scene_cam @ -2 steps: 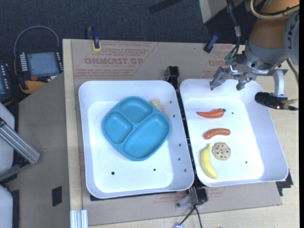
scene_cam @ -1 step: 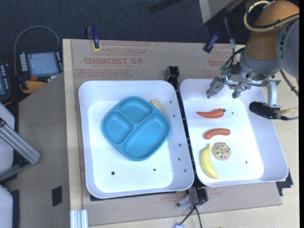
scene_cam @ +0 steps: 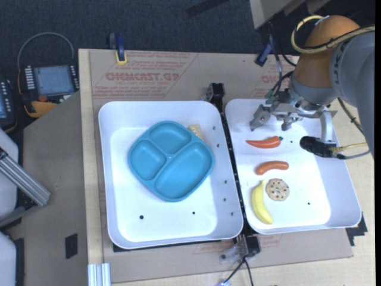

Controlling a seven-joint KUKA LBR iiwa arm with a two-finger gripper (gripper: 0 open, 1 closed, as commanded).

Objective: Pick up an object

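In the right bin [scene_cam: 333,207] lie a red chili pepper [scene_cam: 263,142], a sausage [scene_cam: 272,167], a round cookie [scene_cam: 277,189] and a yellow banana [scene_cam: 260,204]. My gripper [scene_cam: 272,118] hangs over the back of that bin, just above and behind the chili pepper. Its two fingers are spread apart with nothing between them. One fingertip [scene_cam: 257,121] is on the left, the other to the right, both clear of the pepper.
The left bin [scene_cam: 119,130] holds a blue divided plate [scene_cam: 171,159] with a small pale piece [scene_cam: 195,131] at its far edge. A black clamp [scene_cam: 215,92] sits between the bins at the back.
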